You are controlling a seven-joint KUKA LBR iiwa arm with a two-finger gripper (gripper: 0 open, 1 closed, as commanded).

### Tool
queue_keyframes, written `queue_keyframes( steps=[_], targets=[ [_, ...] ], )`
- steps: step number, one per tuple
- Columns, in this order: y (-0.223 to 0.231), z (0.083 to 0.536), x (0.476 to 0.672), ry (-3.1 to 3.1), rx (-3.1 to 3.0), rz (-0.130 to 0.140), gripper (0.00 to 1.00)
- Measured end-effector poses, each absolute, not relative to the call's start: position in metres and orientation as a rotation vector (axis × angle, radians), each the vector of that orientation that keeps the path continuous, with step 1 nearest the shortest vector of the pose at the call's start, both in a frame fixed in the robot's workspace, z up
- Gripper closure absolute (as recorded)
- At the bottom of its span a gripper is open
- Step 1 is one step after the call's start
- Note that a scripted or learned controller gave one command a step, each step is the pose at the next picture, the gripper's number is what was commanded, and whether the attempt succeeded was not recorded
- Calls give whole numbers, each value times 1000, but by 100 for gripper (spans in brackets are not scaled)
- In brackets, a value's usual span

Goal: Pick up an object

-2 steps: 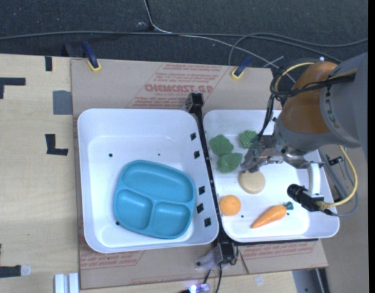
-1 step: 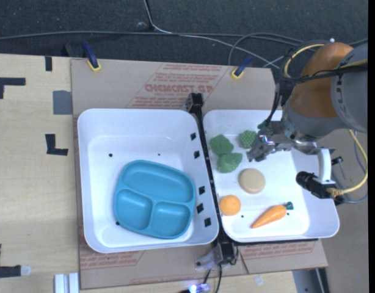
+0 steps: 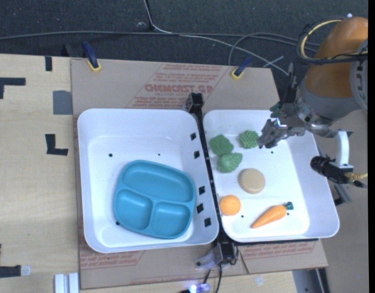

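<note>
The bench [image 3: 29, 163], tan and marked with dark tape pieces, is carrying a cardboard sheet [image 3: 175, 87] under both bins, with dark carpeted floor [image 3: 65, 11] and loose cables running well beyond the fingers at the top of the view. The left bin [image 3: 93, 124] is sitting well to the left of the fingers and is holding a blue divided tray [image 3: 154, 200]. The right bin [image 3: 316, 218] is lying directly under the gripper [image 3: 269, 136], whose dark fingers are hanging over its upper part; whether they are spread or pressed together cannot be told, and nothing is showing between them. The task is judged not yet accomplished: every candidate object is resting on the bin floor. The carrot [image 3: 271, 215] is lying well below the fingers, the beige round piece [image 3: 252, 180] below and slightly left of them, the orange ball [image 3: 229, 206] farther down and left. Two green leafy pieces [image 3: 224, 152] are lying to the left, and the green broccoli-like piece [image 3: 249, 140] is sitting just beside the fingertips, the likeliest target. Remaining work, by judgement: descend, close and lift.
</note>
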State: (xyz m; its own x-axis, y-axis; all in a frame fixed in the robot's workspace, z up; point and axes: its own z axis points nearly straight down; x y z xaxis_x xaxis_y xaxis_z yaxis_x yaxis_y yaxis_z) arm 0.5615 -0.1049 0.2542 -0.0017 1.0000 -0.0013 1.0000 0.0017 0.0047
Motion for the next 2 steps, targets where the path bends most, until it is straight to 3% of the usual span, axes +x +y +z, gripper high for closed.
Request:
queue_keyframes(
  steps=[2],
  targets=[
    [-4,236,552,2227,2217,-2,100]
  ],
)
